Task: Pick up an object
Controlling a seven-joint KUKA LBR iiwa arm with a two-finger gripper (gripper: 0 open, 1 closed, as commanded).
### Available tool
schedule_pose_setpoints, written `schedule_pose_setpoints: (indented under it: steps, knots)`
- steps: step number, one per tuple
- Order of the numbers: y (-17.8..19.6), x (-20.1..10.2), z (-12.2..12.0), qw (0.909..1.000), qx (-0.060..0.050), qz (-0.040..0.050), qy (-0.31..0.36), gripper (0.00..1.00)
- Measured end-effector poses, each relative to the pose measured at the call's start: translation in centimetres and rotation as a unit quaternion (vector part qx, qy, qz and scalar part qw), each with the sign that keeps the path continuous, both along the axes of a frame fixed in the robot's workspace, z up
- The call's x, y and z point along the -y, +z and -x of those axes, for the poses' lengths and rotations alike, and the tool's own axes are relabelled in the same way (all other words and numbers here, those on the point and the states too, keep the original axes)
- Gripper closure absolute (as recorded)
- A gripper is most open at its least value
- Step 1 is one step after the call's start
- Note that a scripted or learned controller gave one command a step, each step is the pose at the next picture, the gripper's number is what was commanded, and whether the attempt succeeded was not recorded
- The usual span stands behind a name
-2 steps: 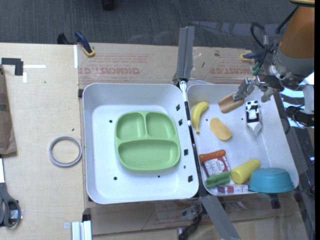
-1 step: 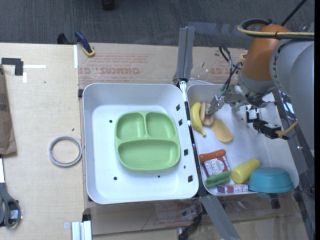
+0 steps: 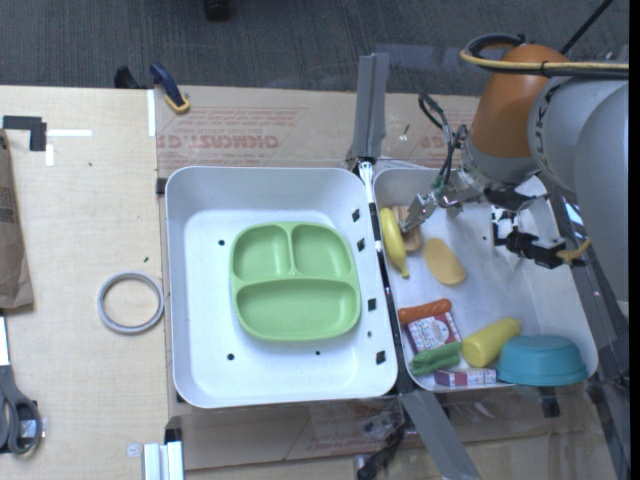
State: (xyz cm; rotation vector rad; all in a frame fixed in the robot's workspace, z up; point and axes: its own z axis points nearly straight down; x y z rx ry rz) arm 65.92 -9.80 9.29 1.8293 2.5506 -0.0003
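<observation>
The right bin [image 3: 520, 293] holds a yellow banana [image 3: 393, 244] against its left wall and a pale orange oval piece [image 3: 444, 263] beside it. Nearer the front lie a red packet [image 3: 430, 325], a green pod [image 3: 435, 358], a yellow cylinder [image 3: 490, 340], a blue bowl [image 3: 541, 360] and a small pink-and-white box [image 3: 466, 376]. My gripper [image 3: 424, 210] hangs low over the bin's back left corner, just above and right of the banana's top end, near a small brown thing [image 3: 401, 214]. Nothing is visibly held.
The left bin [image 3: 190, 268] carries a green divided plate [image 3: 295, 281]. On the bench to the left lie a tape ring [image 3: 131, 301], a brown bag [image 3: 12, 230] and a blue clamp [image 3: 170, 87]. The arm's orange band [image 3: 510, 108] and cables hang over the right bin's back.
</observation>
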Motion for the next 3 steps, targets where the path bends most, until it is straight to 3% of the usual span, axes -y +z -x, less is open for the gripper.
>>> schedule_pose_setpoints:
  steps: [1, 2, 3]
  knots:
    - [0.0, 0.7, 6.6, 0.9956, -0.001, -0.0009, -0.093, 0.0]
    - [1.0, 0.9, 6.5, 0.9954, 0.001, -0.0018, -0.096, 1.0]
    - [9.9, -5.1, 1.4, 0.9888, -0.001, -0.0001, -0.149, 1.0]
